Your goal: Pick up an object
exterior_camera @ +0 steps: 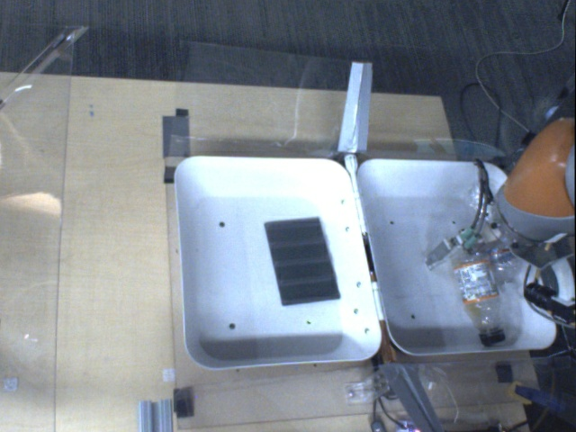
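I see a clear plastic bottle (480, 291) lying in the right bin (405, 241). It has a paper label and a dark cap. It lies long-ways, cap end toward me. The gripper (468, 237) sits at its far end; I cannot tell its state. Left bin (207, 241) holds a dark ridged pad (301, 260).

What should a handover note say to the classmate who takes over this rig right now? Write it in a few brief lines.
Hand: low in the right bin, over a clear plastic bottle; whether it grips anything cannot be told.
Things: the clear plastic bottle lies in the right bin, near its right side, dark cap toward the near rim. A dark ridged block lies flat in the middle of the left bin.
Done: no object is seen lifted.
Left: secure a grasp and lift one object.
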### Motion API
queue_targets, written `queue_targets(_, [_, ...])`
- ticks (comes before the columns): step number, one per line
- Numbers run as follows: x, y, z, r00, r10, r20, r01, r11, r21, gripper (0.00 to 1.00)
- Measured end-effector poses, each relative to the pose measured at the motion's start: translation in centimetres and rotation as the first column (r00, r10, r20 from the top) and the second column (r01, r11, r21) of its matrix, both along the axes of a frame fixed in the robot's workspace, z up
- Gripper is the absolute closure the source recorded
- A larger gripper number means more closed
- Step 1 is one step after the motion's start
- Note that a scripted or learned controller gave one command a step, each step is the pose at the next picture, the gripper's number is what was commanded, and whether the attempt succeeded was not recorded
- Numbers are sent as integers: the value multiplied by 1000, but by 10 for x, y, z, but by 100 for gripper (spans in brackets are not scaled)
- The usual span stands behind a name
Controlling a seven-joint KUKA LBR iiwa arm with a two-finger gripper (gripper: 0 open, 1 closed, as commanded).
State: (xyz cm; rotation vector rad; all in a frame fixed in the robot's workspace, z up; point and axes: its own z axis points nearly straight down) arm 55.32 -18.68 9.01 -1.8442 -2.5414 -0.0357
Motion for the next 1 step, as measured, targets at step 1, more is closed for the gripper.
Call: queue_targets(1, [13, -4, -1, 993, 115, -7, -115, 993, -3, 0])
